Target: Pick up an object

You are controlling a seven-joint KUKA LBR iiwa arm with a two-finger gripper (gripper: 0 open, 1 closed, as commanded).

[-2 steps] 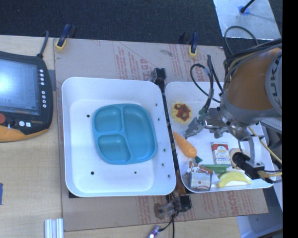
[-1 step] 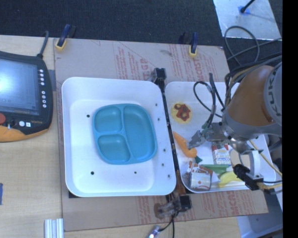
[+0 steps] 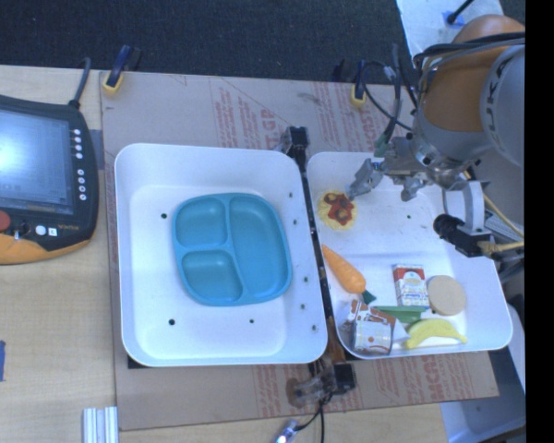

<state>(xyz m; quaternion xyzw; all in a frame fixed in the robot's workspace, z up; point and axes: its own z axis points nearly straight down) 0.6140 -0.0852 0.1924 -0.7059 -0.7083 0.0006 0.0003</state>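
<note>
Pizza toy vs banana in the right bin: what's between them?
Camera view: the carrot lies between the pizza toy and the banana, along with a small red-and-white carton.

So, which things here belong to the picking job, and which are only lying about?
For the job:
- gripper
- pizza toy
- carrot
- banana
- round biscuit
- small carton
- right bin

Lying about:
- blue divided plate
- left bin
- control tablet

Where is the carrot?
The carrot lies in the right bin, along its left wall, below the small pizza and above the carton.
</note>
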